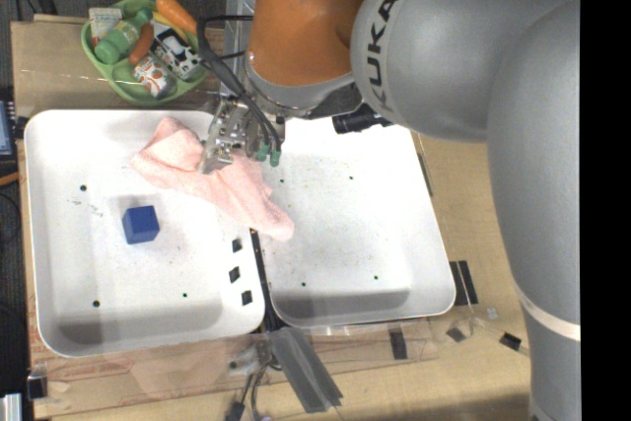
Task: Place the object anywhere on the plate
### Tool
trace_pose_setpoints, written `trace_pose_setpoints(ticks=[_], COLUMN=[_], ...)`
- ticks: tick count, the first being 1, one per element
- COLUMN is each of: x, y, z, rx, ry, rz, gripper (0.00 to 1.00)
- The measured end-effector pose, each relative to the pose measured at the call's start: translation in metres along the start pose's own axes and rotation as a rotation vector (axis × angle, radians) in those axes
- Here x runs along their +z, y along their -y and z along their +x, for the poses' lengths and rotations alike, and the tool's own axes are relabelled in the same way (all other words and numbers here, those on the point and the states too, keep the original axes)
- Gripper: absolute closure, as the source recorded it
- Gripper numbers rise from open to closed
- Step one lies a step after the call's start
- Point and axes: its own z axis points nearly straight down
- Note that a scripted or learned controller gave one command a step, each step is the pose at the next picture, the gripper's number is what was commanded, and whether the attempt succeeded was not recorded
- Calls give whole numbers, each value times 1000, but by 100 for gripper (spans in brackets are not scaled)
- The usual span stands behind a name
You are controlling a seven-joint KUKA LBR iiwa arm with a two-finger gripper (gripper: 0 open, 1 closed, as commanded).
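One pink cloth (pixel 212 177) lies draped over the shared rims of the two white bins, most of it in the left bin (pixel 59 212) with a tail running down toward the right bin (pixel 365 242). The gripper (pixel 237 145) sits right over the cloth's upper middle, its metal tips down at the fabric. Whether they pinch a fold cannot be told from this slant, and the same goes for their spacing.

Below and to the left of the gripper, well apart from the cloth, a blue cube (pixel 141 224) rests on the left bin's floor. Either the cloth or the cube could be the object meant; the arm's position suggests the cloth.

Up and to the left of the gripper, outside the bins, a green bowl (pixel 138 49) holds toy food and small packages. Nothing I can make out reads clearly as a plate, so the target is uncertain.

As I judge it, the task is at its early part: the grasp is unconfirmed, and the lift, carry and placing are all left.
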Motion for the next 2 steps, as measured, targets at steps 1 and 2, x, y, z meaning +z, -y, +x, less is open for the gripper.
trace_pose_setpoints(ticks=[1,2], x=[0,11], y=[-46,-96], z=[-3,6], rx=[-220,-223], ry=[0,0], rz=[-1,0], gripper=[100,100])
